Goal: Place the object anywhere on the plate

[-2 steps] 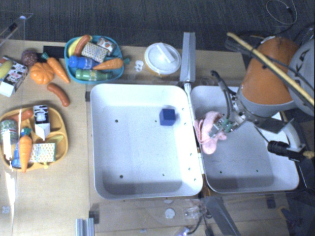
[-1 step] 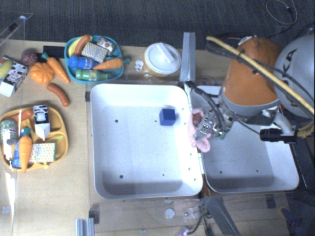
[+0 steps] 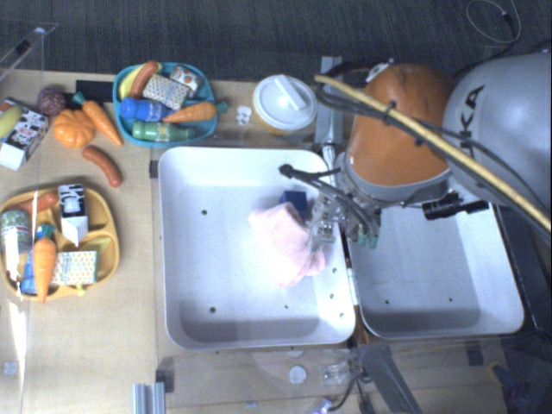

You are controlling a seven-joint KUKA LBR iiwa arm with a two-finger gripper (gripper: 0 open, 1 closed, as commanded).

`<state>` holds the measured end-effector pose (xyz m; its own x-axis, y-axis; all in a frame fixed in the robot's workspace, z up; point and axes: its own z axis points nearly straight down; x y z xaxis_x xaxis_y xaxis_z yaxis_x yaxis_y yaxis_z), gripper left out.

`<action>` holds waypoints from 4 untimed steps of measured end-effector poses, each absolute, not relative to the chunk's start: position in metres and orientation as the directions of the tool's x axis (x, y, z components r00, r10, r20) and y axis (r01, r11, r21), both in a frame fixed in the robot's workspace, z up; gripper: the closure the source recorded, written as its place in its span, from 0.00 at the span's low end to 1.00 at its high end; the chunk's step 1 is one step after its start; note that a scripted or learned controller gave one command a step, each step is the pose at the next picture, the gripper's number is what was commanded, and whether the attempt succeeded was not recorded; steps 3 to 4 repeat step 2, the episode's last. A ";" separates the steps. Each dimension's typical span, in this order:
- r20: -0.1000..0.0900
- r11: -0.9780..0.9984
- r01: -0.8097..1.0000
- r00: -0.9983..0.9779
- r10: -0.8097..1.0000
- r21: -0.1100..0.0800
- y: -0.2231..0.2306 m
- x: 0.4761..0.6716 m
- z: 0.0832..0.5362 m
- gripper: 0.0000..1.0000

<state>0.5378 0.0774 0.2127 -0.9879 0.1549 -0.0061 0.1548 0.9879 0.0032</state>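
The end effector (image 3: 326, 224) sits low over the right part of the left bin (image 3: 198, 317), at the right edge of a pink plate (image 3: 280, 240) that lies on the bin floor, and whether it is released or clenched cannot be told from this slanted view. A small dark blue object (image 3: 296, 201) shows just beyond the plate's far edge, right beside the end effector; it looks like the task's thing, though whether it is carried or merely lying on the bin floor cannot be told. If it is carried, the step would go best with the arm shifting a little toward the plate's middle, lowering until the object nearly touches, and only then letting go, since a drop at the rim could send it sliding off. The plate reads as pale, matte and shallow, with a soft irregular outline blurred by glare. The bin is smooth white plastic with rounded corners and a few small dark holes, and the right bin (image 3: 448, 309) beside the plate's bin matches it. The surface (image 3: 129, 257) left of the plate's bin is light wood.
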 end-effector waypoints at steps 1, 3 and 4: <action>-0.004 1.000 -0.001 -1.000 -0.001 0.002 0.125 0.535 0.224 1.00; -0.004 1.000 -0.001 -1.000 -0.001 0.003 0.125 0.535 0.224 0.00; -0.004 1.000 -0.001 -1.000 -0.001 0.003 0.125 0.535 0.224 0.00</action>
